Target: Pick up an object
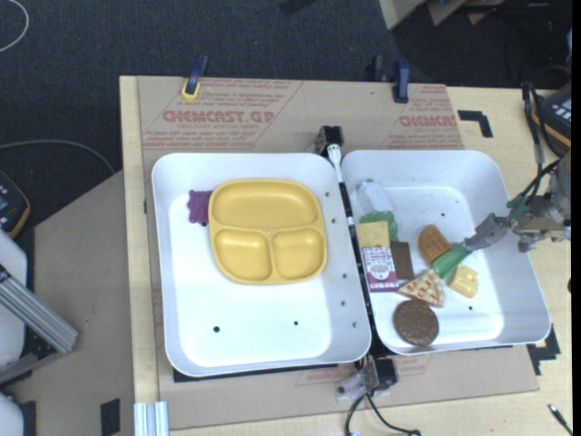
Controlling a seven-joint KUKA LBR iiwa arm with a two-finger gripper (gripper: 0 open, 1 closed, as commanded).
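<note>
My gripper (479,234) reaches into the right bin (481,175) from its right edge, just above a green piece (448,262) among the toy food. Whether it grips anything, I cannot tell. A yellow tray (268,230) lies in the left bin (195,289).

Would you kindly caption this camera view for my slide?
Hand reaches into right bin of toy food; yellow tray fills left bin.

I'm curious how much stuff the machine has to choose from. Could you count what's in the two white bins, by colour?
Yellow: 4 - tray, block, wedge, slice
Green: 2 - stick, piece
Brown: 2 - disc, cookie
Purple: 1 - piece
Red and white: 1 - packet
Clear: 1 - wrapper
Total: 11
</note>
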